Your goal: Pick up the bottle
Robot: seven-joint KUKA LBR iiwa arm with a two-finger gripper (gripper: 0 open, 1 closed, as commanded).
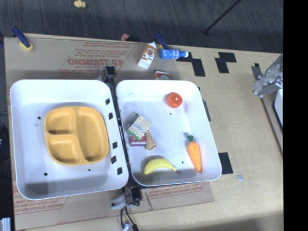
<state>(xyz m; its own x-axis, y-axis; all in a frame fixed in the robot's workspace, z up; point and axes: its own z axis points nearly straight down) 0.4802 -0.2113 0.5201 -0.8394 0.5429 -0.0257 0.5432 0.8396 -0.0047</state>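
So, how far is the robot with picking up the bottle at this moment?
Nothing looks done yet. The blue bottle lies on its side on the bench, beyond the far rim of the right bin, next to a small carton. Nothing is in hand: only a grey metal part sits at the right edge, well apart from the bottle. The whole job is left: reaching, closing on the bottle and lifting it.

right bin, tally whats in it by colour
orange: 2, carrot and round fruit
yellow: 1, banana
patterned packets: 2, green-checked one, pink one
tan: 1, cone
total: 6
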